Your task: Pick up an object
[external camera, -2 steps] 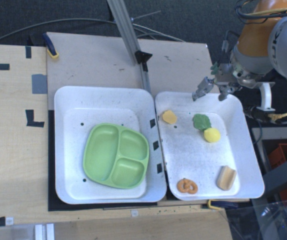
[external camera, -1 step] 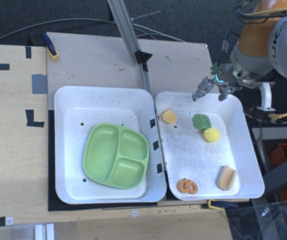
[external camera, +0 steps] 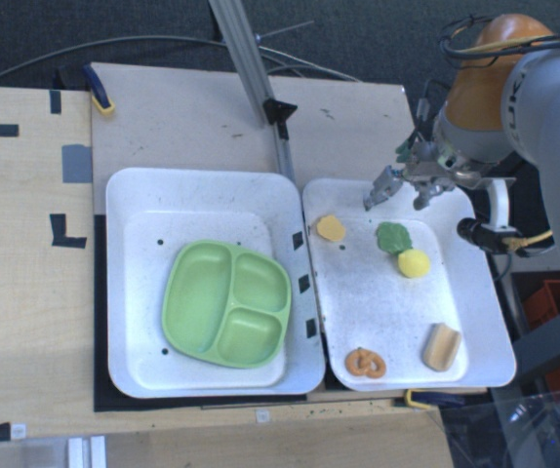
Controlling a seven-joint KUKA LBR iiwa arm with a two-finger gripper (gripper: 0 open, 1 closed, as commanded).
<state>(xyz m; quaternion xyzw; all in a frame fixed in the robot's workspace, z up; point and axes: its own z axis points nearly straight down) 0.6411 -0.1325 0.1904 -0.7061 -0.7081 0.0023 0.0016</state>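
1. Two shallow white bins are set side by side on the surface (external camera: 192,115). The left bin (external camera: 124,261) carries a green divided plate (external camera: 226,303); the right bin (external camera: 358,291) carries the small items that can be picked.
2. The hand (external camera: 400,196) is seen above the far edge of the right bin, its two fingers spread apart with nothing between them. No item is gripped.
3. A green lump (external camera: 393,237) lies just below the hand, with a yellow ball (external camera: 414,263) touching or just beside it. These are judged the likeliest targets, being the nearest to the spread fingers.
4. A yellow-orange piece (external camera: 331,228) rests near the bin's left wall, apart from the rest.
5. A pretzel-shaped piece (external camera: 365,363) and a tan block (external camera: 441,346) lie at the near end of the bin, well apart from the hand.
6. The pick is judged not yet begun: a descent and a closing are needed. Because the green lump and the ball sit so close together, a grasp could be spoiled by one nudging the other.
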